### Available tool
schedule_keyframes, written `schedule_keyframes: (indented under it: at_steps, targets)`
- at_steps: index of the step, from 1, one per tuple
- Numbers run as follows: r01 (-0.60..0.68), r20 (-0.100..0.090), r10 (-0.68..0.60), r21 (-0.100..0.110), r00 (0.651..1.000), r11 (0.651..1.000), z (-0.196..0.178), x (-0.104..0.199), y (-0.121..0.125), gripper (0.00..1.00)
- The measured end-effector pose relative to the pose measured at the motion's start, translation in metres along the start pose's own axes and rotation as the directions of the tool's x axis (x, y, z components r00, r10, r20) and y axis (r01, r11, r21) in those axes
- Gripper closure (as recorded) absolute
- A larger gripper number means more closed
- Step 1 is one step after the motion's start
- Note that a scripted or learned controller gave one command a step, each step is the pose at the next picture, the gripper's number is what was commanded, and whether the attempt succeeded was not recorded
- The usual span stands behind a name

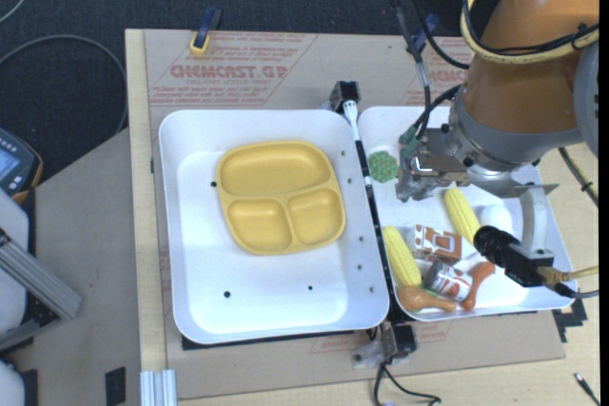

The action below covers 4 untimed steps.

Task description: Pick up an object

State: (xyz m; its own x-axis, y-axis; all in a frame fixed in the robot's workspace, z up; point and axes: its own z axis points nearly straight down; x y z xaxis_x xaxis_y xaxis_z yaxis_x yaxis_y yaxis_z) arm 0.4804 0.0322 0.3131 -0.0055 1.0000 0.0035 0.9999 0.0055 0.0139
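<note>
The gripper [419, 178] hangs low over the far half of the right white bin [547, 295]; whether it is spread or pressed together, I cannot tell. A green round toy [383, 167] lies just beside it, near the bin's left wall. Two yellow corn cobs [401, 255] and small boxes crowd the near end. The left white bin [186, 233] carries a yellow three-compartment plastic plate [279, 196] on the table [143, 90].

The arm [528, 52] is reaching into the right bin [542, 295], its gripper [416, 183] hanging just beside a green ball [383, 166]. Two corn cobs [401, 255], a small carton [436, 242] and an orange piece [419, 301] are lying nearby. A yellow divided tray [279, 196] is sitting in the left bin [190, 280].
</note>
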Motion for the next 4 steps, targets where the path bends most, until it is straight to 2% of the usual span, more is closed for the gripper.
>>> schedule_keyframes:
  at_steps: [1,2,3,4]
  targets:
    - [0.002,0.001,-0.002,0.019,1.0,1.0,0.026,0.073,-0.002,1.0]
    - [-0.002,-0.001,0.002,0.0,1.0,1.0,-0.087,0.084,0.002,1.0]
    - [-0.012,0.008,0.012,0.027,1.0,1.0,0.038,0.03,-0.003,1.0]
    - [-0.006,0.004,0.006,0.015,1.0,1.0,0.032,0.033,-0.002,0.0]
